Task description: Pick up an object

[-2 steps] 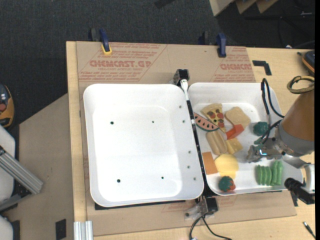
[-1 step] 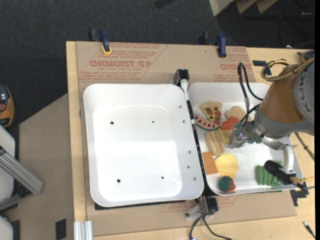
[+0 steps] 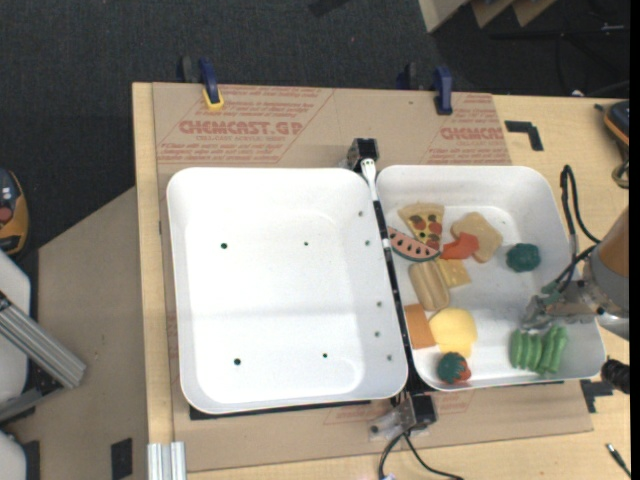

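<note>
Right bin is packed with toy food; the gripper sits over a bumpy green pea pod. Can't tell its fingers' state.

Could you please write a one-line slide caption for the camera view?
Tool poised above green toy in the right bin, beside scattered play food.

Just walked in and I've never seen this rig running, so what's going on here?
A robot arm reaching in from the right has its gripper low in the right bin, just above a green toy vegetable near the bin's right wall. Nothing is visibly held. The other toy foods lie loose in that bin: a pizza slice, a watermelon wedge, a yellow lemon and a teal ball.
</note>
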